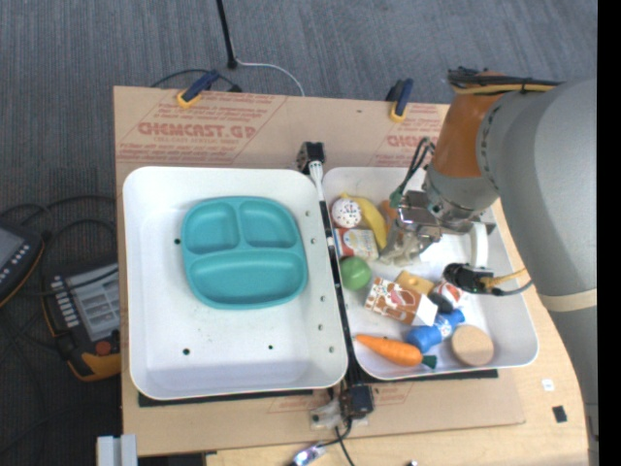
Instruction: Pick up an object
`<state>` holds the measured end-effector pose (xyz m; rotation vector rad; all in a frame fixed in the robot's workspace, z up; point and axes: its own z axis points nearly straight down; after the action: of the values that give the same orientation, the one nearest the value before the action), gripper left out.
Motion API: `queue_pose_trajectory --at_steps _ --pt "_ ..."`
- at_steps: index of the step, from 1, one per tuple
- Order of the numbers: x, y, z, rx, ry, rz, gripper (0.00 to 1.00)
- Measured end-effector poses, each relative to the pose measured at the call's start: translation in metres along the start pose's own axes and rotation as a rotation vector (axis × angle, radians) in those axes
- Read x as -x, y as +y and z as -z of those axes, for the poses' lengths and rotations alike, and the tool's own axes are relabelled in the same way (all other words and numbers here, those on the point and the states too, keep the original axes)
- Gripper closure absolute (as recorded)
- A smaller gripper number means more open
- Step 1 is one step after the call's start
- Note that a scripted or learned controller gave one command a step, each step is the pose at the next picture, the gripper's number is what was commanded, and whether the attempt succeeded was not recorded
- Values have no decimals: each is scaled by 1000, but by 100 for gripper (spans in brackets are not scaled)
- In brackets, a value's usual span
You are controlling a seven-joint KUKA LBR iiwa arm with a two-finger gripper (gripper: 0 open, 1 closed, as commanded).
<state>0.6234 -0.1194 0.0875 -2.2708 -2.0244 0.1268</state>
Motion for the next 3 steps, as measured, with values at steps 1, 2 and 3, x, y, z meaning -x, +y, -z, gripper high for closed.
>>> queue_pose_trajectory --at_steps 1,2,3 --pt "-12 1 -11 -12 -2 -156 0" --pt "-21 -1 1 139 5 -214 0" --pt "-8 -90 -10 139 7 -160 0"
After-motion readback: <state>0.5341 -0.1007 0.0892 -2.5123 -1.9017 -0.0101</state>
